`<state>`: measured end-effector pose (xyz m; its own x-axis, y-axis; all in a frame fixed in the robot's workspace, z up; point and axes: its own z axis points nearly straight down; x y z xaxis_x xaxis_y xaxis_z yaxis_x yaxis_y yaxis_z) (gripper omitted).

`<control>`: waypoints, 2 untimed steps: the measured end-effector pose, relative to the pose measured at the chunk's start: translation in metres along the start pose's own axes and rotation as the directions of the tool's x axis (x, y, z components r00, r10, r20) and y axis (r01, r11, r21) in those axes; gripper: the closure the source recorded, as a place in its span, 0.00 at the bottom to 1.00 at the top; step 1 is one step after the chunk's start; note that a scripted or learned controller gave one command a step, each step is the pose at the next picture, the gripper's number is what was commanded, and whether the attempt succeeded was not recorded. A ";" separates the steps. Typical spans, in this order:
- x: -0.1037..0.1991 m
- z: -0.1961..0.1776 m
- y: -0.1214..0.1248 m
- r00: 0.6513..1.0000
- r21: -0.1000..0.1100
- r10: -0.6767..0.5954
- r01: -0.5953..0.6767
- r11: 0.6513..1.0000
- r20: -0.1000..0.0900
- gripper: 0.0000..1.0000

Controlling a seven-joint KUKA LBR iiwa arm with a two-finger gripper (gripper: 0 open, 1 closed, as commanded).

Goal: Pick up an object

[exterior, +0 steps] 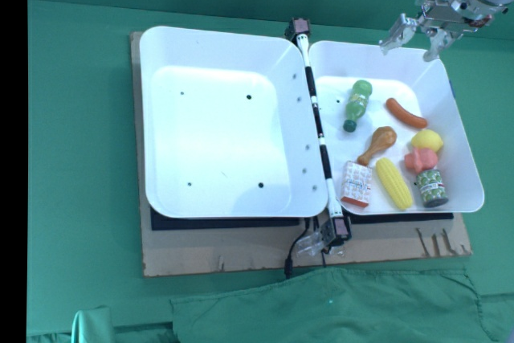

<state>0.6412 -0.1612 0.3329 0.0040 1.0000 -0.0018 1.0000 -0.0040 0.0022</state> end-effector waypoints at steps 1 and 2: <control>0.000 0.000 0.000 1.000 0.000 0.000 0.000 1.000 0.000 0.00; 0.001 0.058 0.006 1.000 0.006 -0.001 0.001 1.000 -0.001 0.00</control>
<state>0.6475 -0.1600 0.2747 0.0034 1.0000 -0.0012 1.0000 -0.0034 -0.0035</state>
